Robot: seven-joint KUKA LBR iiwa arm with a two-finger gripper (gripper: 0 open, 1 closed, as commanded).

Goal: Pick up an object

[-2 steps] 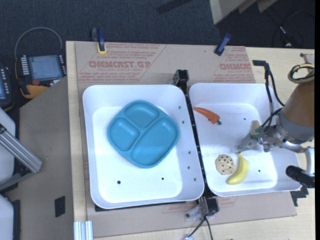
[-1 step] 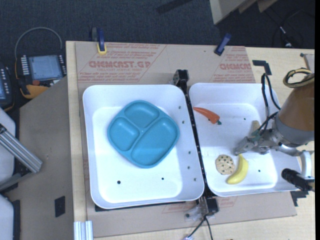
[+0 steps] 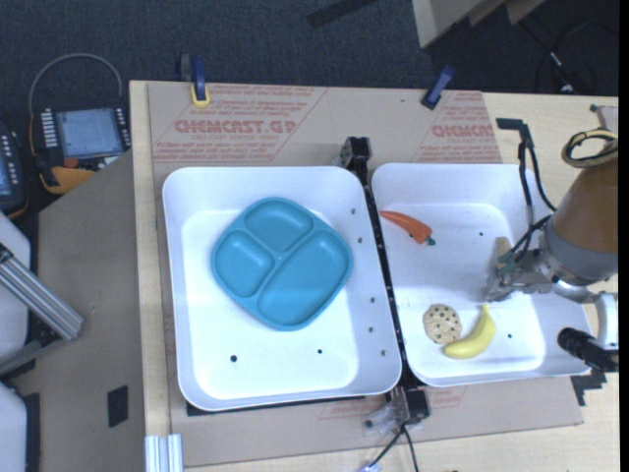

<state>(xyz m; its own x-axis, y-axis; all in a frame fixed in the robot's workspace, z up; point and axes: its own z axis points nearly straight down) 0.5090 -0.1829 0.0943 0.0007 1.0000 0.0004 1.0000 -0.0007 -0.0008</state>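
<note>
Camera view: left bin (image 3: 187, 293) carries a blue divided plate (image 3: 282, 262) near its middle, tilted off square; right bin (image 3: 462, 190) carries a carrot (image 3: 408, 225) by its upper left corner, a cookie (image 3: 441, 323) and a banana (image 3: 472, 334) side by side, just touching, near its lower edge; gripper (image 3: 503, 275) sits low over the right bin toward its right edge, above the banana, nothing seen between it; whether it is wide or narrow, can't tell; bench board (image 3: 314, 116) reads "CHEMCAST G.P" in red, a second print at right is partly cut off.
</note>
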